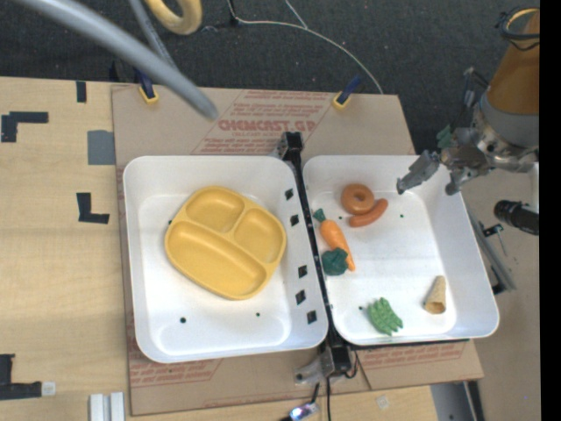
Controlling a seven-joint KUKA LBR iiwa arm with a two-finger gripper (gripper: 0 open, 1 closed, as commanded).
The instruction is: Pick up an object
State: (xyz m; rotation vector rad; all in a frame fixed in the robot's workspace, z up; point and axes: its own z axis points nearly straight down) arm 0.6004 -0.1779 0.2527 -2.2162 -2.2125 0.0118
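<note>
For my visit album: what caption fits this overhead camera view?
Robot hand poised, holding nothing, over the right bin of toy food; yellow tray in the left bin.

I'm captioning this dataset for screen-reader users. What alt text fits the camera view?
A grey robot arm's gripper hangs with jaws open over the upper right edge of the right white bin, which holds a brown toy doughnut, orange toy sausage, toy carrot, green toy leaf and tan toy cone. The left white bin holds a yellow divided plastic plate.

cardboard sheet (pixel 263 125), yellow clamps (pixel 149 93), black cable (pixel 228 7)
</note>
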